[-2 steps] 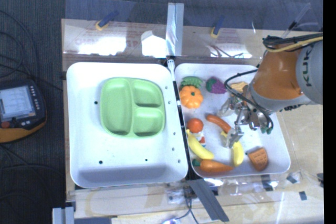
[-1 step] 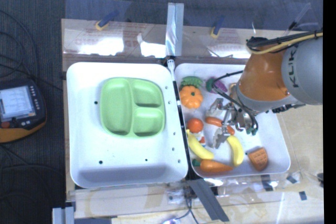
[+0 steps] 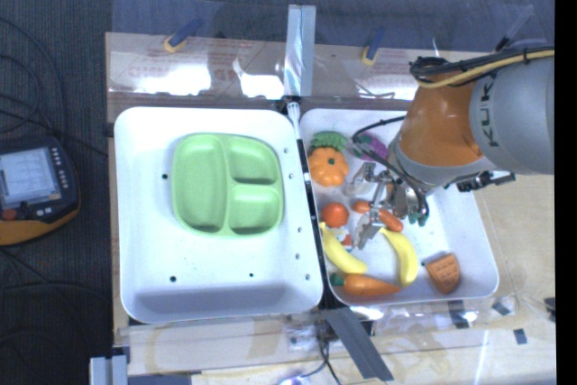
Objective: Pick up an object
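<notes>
My gripper [image 3: 371, 214] hangs over the middle of the right bin [image 3: 469, 221], its metal fingers pointing down among toy foods. A small red-orange piece [image 3: 386, 218] lies right at the fingertips; whether it is held is unclear. Around it are an orange pumpkin [image 3: 327, 166], a green vegetable [image 3: 328, 141], a small tomato [image 3: 334, 215], two bananas [image 3: 342, 254] [image 3: 403, 255], a carrot [image 3: 364, 286] and a brown bread slice [image 3: 443, 271]. A purple item [image 3: 372, 142] peeks from under the wrist.
The left bin [image 3: 153, 266] holds a green divided plate [image 3: 226, 183]. A clear divider post [image 3: 300, 50] stands between the bins at the back. A teach pendant [image 3: 32, 185] lies left of the bench. The arm's orange band [image 3: 437, 126] covers the right bin's back.
</notes>
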